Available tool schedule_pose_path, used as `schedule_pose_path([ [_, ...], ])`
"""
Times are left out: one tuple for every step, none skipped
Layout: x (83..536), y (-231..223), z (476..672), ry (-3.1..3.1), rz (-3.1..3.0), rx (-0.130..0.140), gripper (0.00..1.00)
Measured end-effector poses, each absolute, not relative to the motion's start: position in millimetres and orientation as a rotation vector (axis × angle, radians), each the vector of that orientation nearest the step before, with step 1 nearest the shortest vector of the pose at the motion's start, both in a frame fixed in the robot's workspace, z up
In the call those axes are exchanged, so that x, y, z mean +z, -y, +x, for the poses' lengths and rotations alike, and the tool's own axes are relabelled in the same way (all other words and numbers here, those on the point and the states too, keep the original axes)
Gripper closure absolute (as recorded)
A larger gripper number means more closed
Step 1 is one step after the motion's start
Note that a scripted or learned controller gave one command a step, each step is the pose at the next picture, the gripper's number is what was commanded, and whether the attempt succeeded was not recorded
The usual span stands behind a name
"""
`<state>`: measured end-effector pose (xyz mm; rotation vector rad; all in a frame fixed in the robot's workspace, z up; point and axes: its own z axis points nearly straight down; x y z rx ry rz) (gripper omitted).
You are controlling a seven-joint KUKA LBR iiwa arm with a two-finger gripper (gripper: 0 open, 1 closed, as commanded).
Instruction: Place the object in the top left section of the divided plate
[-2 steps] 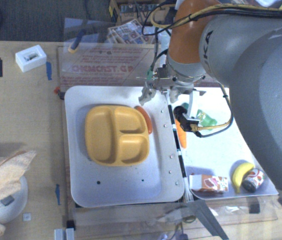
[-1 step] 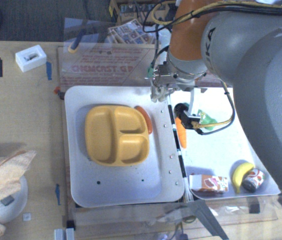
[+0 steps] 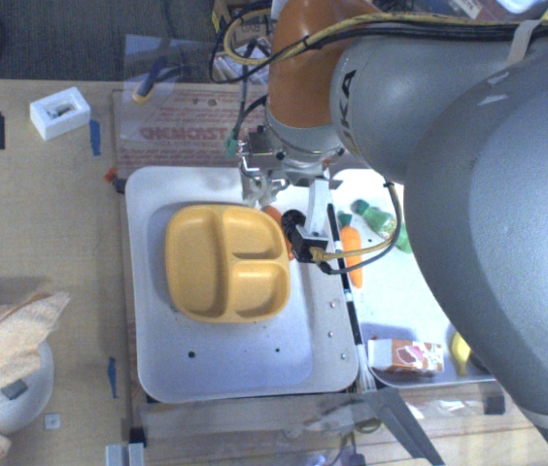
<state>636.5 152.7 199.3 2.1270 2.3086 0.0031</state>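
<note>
Hiding its claw (image 3: 272, 205) state, arm (image 3: 429, 95) overhangs yellow divided plate (image 3: 218, 260); orange object (image 3: 351, 250) partly covered.

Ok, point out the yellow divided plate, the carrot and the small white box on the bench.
yellow divided plate (image 3: 218, 229): camera view, floor of its large compartment.
carrot (image 3: 351, 245): camera view, middle of its orange body, in the right bin.
small white box (image 3: 59, 113): camera view, its top face.
</note>
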Motion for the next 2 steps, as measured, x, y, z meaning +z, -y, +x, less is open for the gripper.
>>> schedule_pose_path([
  [215.1, -188.2, 607.8, -2.639, 1.706, -0.001, 1.00],
  [215.1, -188.2, 607.8, -2.639, 1.706, -0.001, 0.00],
])
